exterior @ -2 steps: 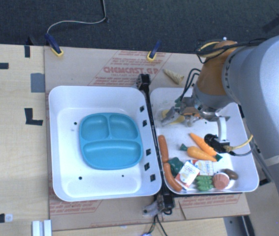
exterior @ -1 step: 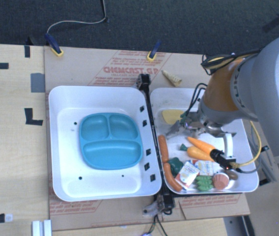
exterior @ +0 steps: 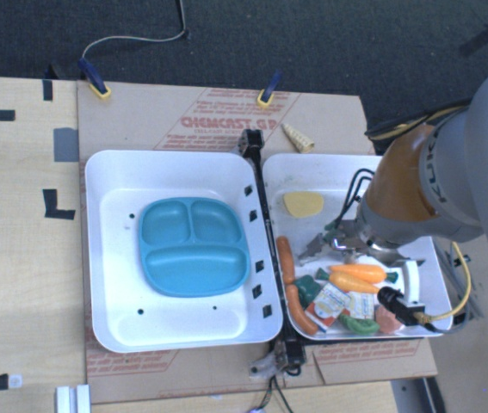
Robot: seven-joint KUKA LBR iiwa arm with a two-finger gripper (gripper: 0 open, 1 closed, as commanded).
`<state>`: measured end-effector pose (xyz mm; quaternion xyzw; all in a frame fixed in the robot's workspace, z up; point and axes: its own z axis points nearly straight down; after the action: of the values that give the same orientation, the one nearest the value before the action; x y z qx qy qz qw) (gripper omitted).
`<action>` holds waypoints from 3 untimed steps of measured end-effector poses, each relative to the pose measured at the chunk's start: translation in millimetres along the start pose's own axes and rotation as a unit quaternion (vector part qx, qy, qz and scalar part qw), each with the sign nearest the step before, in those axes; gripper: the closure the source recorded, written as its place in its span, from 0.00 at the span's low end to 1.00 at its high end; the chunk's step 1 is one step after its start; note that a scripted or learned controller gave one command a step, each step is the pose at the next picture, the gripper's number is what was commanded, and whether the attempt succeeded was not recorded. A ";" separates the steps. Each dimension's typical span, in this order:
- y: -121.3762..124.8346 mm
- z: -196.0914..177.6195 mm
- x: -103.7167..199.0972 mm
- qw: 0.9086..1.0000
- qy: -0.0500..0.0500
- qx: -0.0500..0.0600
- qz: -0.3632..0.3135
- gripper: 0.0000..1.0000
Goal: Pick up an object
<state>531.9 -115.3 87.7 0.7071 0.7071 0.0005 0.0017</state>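
Note:
The right bin (exterior: pixel 312 166) holds a heap of toy food. A flat yellow piece (exterior: pixel 302 203) lies near its back. Along the left wall lies a reddish sausage (exterior: pixel 286 261). An orange carrot (exterior: pixel 357 275) rests at the middle, above a printed sachet (exterior: pixel 330 302), green pieces (exterior: pixel 360 323) and a pink piece (exterior: pixel 387 319). My gripper (exterior: pixel 330 242) is low inside this bin, just behind the carrot and right of the sausage. The grey and orange arm (exterior: pixel 416 183) covers the bin's right part. Nothing can be seen held.
The left bin (exterior: pixel 106 188) holds a blue divided plate (exterior: pixel 194 245). A black divider with clips (exterior: pixel 259 222) runs between the bins. On the cardboard behind the right bin lies a small tan cone (exterior: pixel 297 136). Yellow clamps (exterior: pixel 95 77) pin the cardboard's back edge.

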 end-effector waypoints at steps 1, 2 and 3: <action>74.0 -97.2 35.5 1.000 0.001 0.001 -0.001 0.00; 118.3 2.2 18.3 1.000 0.000 0.000 -0.001 0.00; 137.0 2.8 20.0 1.000 0.000 0.001 -0.001 0.00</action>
<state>668.9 -95.3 85.2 0.7061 0.7081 0.0002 0.0010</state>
